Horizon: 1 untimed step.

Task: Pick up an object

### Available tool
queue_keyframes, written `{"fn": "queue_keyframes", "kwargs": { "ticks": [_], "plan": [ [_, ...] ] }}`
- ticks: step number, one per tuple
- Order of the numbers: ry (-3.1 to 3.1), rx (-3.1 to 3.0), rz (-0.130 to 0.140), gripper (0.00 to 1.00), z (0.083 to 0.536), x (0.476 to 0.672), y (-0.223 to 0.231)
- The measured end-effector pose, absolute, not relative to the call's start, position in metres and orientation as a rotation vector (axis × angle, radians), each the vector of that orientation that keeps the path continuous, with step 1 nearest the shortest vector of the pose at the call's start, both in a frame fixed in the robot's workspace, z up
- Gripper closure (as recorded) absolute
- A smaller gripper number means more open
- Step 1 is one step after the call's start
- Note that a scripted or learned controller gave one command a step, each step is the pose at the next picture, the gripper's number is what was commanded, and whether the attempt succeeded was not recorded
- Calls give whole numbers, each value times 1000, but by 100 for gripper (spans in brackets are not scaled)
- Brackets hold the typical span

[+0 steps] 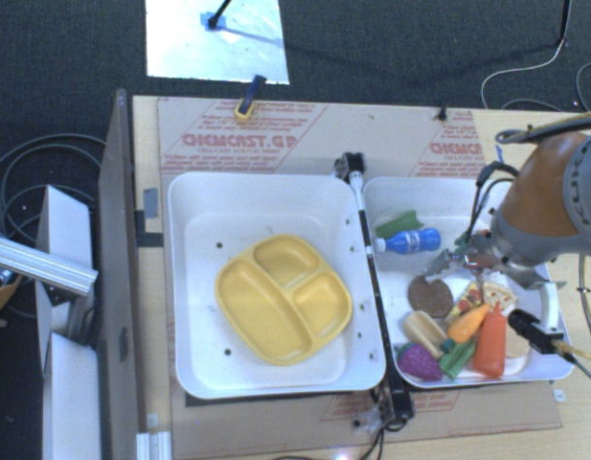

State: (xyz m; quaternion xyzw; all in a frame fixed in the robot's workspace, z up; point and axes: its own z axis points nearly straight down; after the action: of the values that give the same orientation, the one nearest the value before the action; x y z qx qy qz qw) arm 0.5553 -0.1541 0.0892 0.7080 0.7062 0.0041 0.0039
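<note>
Dark carpet surrounds my bench, where the right bin (554, 377) holds a heap of toy food (463, 338) in its near half, a blue bottle (408, 241) just behind. My arm (554, 199) reaches in from the right, bent down over that heap, gripper (477, 266) low above it; beyond, the left bin (194, 286) carries a yellow tray (283, 298)

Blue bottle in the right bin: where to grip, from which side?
Grip the blue bottle across its blue body, coming straight down from above. It lies on its side, white cap toward the divider, with bare bin floor nearby. The green piece sits close above it, so closing near the bottle's middle probably clears it best.
</note>
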Motion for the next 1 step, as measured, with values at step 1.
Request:
{"fn": "queue_keyframes", "kwargs": {
  "ticks": [1],
  "plan": [
    [2231,2216,2,0,116,523,-92]
  ]
}}
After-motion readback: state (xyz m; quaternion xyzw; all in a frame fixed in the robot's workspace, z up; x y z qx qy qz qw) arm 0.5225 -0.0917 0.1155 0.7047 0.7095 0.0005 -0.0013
